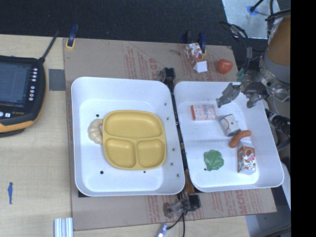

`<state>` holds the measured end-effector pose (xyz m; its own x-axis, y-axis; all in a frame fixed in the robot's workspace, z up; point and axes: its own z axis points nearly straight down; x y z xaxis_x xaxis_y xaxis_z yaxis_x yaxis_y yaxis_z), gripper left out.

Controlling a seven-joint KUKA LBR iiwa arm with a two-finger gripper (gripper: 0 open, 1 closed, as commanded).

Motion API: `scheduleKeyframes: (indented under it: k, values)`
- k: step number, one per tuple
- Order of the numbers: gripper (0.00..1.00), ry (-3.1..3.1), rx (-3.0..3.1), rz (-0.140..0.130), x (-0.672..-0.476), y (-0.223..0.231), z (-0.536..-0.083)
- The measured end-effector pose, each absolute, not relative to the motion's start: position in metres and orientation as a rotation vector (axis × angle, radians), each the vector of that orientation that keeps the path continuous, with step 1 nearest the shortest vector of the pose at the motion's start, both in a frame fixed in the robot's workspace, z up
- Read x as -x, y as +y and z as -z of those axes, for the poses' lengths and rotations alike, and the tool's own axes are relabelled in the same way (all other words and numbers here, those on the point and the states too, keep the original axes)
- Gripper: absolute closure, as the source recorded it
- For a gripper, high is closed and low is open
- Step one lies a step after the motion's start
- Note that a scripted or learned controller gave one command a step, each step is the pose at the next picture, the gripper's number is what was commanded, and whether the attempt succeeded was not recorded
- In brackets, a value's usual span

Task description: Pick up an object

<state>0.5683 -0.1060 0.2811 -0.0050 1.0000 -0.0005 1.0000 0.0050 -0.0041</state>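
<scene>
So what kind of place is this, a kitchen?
Probably a robot lab, not a kitchen. The food looks like toys: a yellow plate and a sausage sit in white bins, beside a control tablet.

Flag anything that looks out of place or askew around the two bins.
Two items sit outside the bins on the cardboard behind the right bin: a small carton and a red tomato. In the left bin, a beige item is wedged against the yellow tray.
</scene>
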Motion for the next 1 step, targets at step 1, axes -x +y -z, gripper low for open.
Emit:
scheduleKeyframes:
  k: [1]
  values:
    - [0.0,-2.224,2.216,-0.007,-0.5493,-0.181,-0.2016]
